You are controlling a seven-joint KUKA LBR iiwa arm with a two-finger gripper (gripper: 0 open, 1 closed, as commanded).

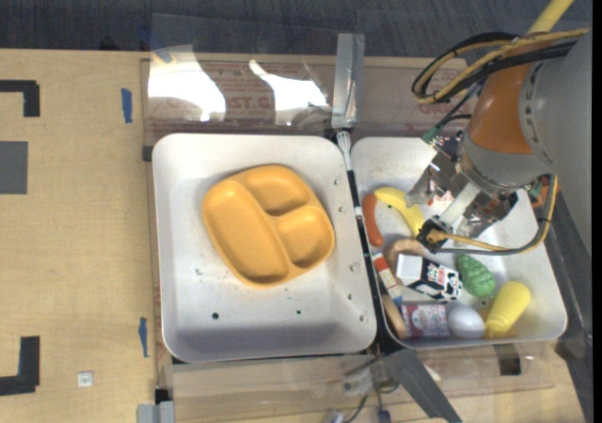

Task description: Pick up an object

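The table (66, 252) carries 2 white bins side by side. The left bin (179, 318) holds 1 yellow divided tray (268, 222), its long axis running from far left to near right, its 2 small compartments on the right side.

The right bin (546, 304) holds a heap of small things. A banana (400, 206) lies near the bin's far left part, its long axis going from far left to near right, with the dark tip at the near right end. Just left of it an orange-red stick (373, 220) lies along the bin's left wall, pointing far to near. A green toy (475, 276) sits near the middle, and a yellow bottle (508, 305) lies at the near right, tilted, its long axis running near left to far right. Beside the bottle on its left rests a white egg (466, 321). A black and white card (438, 278) lies left of the green toy.

The arm reaches in from the right, and the claw (458, 208) hangs low over the far part of the right bin, just right of the banana. Whether the claw is spread or pressed together cannot be told, and nothing is seen pinched in it.
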